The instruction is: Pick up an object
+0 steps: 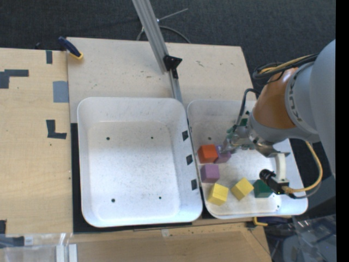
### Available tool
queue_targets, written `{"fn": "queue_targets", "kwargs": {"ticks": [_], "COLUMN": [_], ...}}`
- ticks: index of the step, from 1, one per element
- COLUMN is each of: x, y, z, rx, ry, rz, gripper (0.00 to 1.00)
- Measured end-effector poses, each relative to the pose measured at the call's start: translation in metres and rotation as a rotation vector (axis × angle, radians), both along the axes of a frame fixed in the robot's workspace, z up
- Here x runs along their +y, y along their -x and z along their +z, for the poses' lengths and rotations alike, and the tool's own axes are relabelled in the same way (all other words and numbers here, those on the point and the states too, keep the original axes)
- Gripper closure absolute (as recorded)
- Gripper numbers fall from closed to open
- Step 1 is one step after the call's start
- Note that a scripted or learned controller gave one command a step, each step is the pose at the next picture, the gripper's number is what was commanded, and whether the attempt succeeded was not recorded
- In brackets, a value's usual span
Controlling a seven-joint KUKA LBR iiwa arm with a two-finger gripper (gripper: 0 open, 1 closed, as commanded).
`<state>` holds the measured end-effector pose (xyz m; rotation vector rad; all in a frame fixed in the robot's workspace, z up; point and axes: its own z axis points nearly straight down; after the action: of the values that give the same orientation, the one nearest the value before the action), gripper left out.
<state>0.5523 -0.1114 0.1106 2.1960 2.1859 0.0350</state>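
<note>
Holding coloured blocks, right bin (218, 111), orange cube (207, 153), purple cube (210, 172), two yellow cubes (218, 194)

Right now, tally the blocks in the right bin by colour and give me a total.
Orange: 1
Purple: 1
Yellow: 2
Green: 1
Total: 5

A mauve bit by the hand is too hidden to count.
</note>
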Motion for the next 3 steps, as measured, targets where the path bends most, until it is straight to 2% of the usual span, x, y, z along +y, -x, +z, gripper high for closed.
{"fn": "queue_targets", "kwargs": {"ticks": [1,2,3], "x": [-0.005,-0.005,0.001], "y": [0.002,-0.016,-0.026], "z": [-0.003,-0.003,-0.003], "rx": [0.000,0.022,0.018], "ry": [0.010,-0.009,0.007], "rz": [-0.006,0.004,-0.002], "gripper": [0.00,0.00,0.00]}}
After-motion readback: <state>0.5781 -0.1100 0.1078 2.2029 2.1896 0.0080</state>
